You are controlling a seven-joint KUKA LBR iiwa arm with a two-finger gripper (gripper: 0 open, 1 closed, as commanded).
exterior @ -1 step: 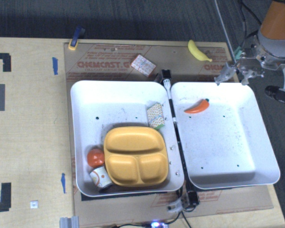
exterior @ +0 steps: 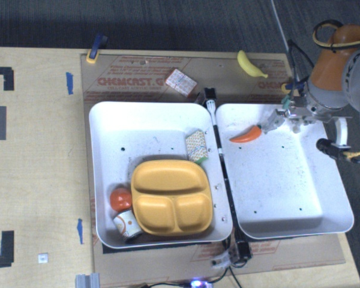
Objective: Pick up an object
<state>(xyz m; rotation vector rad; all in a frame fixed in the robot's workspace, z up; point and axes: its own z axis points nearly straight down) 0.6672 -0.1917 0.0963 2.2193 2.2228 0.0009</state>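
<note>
Too blurry at the gripper [exterior: 271,122] to tell if wide or tight. Right up against the fat end of a small orange carrot [exterior: 246,135], maybe touching, but hard to say for sure. No clear grip to be seen.

Lying flat, that carrot, near the top left corner of the right bin [exterior: 288,228], pointy end toward the middle wall. Looks like a toy, so probably light and hard, and smooth enough to slip or roll. Best to grab across the thick part, not the thin tip. Squeeze gently and lift straight up. Easy to knock away with a bump, being so light.

Next door, in the left bin [exterior: 99,161], a big yellow tray [exterior: 171,197] with three dips. Too wide and flat for an easy grab. Beside the tray, a red ball [exterior: 120,198] and a little cup [exterior: 126,224], tucked close together in the corner. Above the tray, a small spotted box [exterior: 196,144] by the middle wall.

Outside the bins, on the brown board, a banana [exterior: 251,65] and another small box [exterior: 180,81], both well apart from the carrot.
</note>
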